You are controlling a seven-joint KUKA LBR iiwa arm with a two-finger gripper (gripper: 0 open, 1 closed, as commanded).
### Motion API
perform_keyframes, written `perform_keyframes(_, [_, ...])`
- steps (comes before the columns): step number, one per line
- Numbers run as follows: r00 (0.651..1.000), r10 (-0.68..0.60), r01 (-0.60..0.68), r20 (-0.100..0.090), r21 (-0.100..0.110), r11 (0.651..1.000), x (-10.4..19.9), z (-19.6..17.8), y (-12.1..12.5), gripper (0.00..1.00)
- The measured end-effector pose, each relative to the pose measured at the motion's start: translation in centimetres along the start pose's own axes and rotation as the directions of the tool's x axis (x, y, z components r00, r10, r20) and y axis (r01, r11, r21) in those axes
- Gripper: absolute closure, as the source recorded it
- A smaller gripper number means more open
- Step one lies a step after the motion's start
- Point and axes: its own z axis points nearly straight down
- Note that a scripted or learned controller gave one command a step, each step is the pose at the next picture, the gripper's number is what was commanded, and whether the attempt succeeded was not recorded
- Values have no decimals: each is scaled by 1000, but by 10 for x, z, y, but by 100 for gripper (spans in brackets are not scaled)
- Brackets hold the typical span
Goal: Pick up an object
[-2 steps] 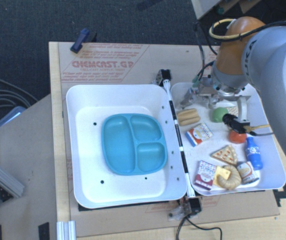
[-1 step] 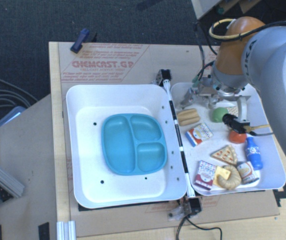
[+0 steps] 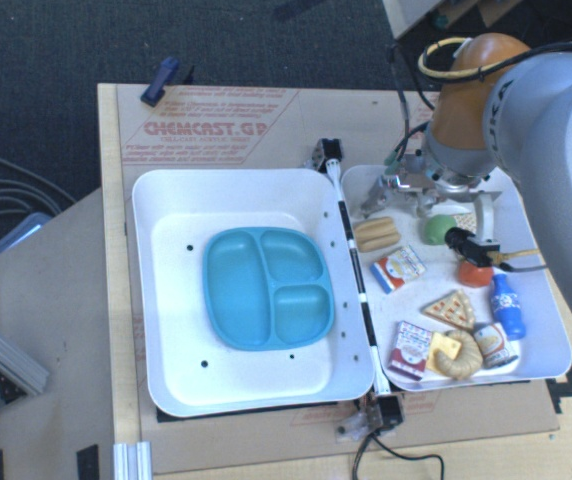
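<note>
A blue divided plate [image 3: 268, 288] lies mid-left bin [image 3: 156, 218]; what may be a blue clip [image 3: 160, 81] sits at my bench's [image 3: 116, 268] far-left corner

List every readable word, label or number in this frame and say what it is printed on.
"CHEMCAST GP": red print on the brown paper-faced sheet under the two white bins.
Smaller red lines above and below it: too blurred to read.
Small red-and-white packet, red-and-white carton, blue bottle: labels too small to read.
</note>
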Motion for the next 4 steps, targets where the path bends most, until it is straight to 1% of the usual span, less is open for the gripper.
perform_keyframes(4, [1000, 0, 0, 0, 0, 1000, 0, 0, 0, 0])
